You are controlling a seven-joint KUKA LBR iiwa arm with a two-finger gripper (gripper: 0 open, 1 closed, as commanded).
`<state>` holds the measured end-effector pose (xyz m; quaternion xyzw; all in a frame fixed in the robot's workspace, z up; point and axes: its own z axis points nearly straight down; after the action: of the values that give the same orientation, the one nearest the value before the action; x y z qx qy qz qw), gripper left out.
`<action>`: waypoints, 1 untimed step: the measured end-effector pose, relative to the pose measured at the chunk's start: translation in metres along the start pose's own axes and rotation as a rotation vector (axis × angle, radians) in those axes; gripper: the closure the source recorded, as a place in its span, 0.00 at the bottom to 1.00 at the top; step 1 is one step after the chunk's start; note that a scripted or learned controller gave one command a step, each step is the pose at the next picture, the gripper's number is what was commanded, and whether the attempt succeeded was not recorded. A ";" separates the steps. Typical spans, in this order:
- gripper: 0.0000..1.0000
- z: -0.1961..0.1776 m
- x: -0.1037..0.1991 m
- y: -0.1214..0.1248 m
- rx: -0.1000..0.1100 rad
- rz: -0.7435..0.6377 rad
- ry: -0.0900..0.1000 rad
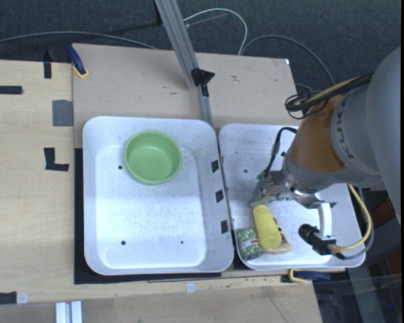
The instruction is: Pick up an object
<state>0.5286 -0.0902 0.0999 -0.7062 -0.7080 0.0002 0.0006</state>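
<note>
yellow bottle (266,226) in right bin (242,153), gripper (261,195) just above it.

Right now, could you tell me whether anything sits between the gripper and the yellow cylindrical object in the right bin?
Nothing visible does: the gripper sits directly above the yellow cylindrical object.

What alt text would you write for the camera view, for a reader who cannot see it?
A grey and orange arm reaches from the right into the right bin, its claw just above a yellow object lying by a green packet near the front edge. The left bin holds a green bowl near its back.
</note>
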 end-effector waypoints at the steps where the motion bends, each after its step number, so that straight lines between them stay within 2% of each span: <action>1: 1.00 -0.042 0.000 0.003 -0.003 0.001 -0.001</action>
<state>0.5315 -0.0906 0.1419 -0.7066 -0.7076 -0.0006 -0.0006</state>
